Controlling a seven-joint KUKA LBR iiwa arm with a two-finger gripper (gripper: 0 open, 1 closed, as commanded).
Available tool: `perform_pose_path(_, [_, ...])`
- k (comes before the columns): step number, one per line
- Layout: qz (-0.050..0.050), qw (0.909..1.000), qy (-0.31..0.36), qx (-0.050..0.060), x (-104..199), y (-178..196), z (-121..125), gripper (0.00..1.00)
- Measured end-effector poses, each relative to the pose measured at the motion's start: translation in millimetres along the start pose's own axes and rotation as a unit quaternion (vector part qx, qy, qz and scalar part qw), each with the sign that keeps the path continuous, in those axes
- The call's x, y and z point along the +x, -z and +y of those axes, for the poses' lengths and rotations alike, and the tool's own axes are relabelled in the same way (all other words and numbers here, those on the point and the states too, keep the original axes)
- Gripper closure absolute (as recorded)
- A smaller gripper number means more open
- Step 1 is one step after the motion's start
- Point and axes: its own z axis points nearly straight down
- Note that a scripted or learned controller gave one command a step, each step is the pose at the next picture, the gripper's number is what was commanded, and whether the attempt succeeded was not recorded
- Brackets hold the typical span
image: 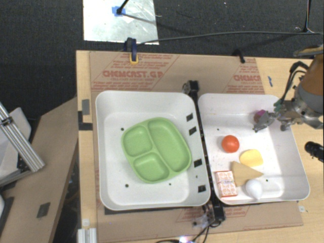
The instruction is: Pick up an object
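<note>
I have one fixed camera, high above the tabletop (pixel 86 151), looking down at a slant on both white bins (pixel 109 186), from moderate distance.

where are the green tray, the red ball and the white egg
green tray (pixel 174 145): camera view, left bin, on its large right compartment
red ball (pixel 230 144): camera view, right bin, on its top
white egg (pixel 253 189): camera view, right bin's near edge, on its middle

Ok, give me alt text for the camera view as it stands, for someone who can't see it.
The gripper hangs over the upper part of the right bin, above a red ball, yellow piece, tan wedge, white egg and small printed box. The left bin holds a green divided tray.
</note>
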Motion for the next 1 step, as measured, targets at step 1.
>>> perform_pose_path(1, [-0.001,1.0,0.001,-0.005,0.1,5.4,2.7,0.0])
